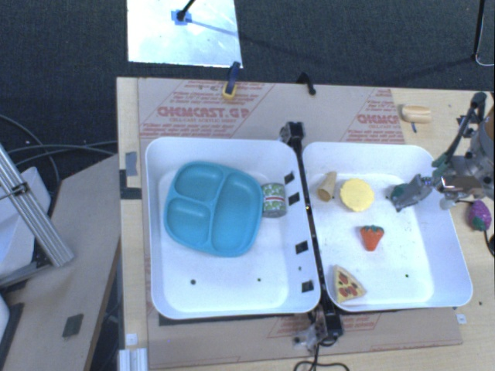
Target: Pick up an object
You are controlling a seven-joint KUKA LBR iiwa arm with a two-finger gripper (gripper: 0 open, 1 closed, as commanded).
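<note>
- Right now you have the gripper (410,193) at the right of the frame, over the upper right part of the right bin (445,284), with the arm coming in from the right edge.
- Whether its fingers are open or closed you cannot tell from this slant — nothing shows between them.
- Just left of the gripper, in the same bin, lies a round yellow piece (357,195), and touching or just beside that on its left is a small tan cone (328,185), tilted.
- Below the yellow piece, near the middle of the right bin, you will see a toy strawberry (372,236), apart from the others.
- Lower still, toward the bin's lower left corner, sits a toy pizza slice (348,283).
- Over in the left bin (224,296) a blue divided plate (213,208) takes up the upper middle, and a small can (273,199) lies on its side just beside the plate's right edge.
- Outside the bins, on the bench at the far right of the frame, a purple object (479,214) rests near the arm — too small to name — and a tan cylinder (416,114) lies at the upper right.
</note>
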